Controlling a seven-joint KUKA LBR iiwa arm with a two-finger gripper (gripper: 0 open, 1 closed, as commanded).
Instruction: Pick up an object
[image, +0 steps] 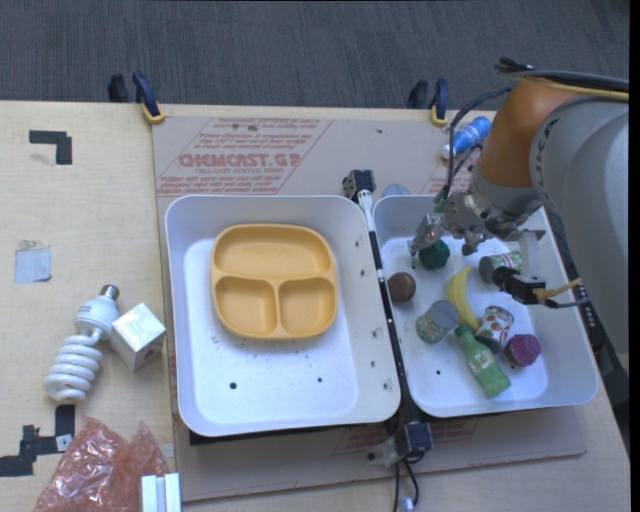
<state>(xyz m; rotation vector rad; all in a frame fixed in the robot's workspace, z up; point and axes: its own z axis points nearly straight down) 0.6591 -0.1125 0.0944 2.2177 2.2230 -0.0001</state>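
The arm (575, 130) is cut off at the right edge; it hides the right bin's (560, 385) far corner.

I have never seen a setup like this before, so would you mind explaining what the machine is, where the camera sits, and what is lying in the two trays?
You are looking down at a slant from one fixed camera above a bench. The grey machine with the orange band is a robot arm reaching in from the right. Its gripper hangs low over the right bin, just above a dark green round object; whether it holds anything cannot be told. That bin also contains a brown ball, a banana, a small can, a green bottle and a purple item. The left bin holds a yellow divided plate. Beside it on the bench lie a spiral light bulb and a white cube.
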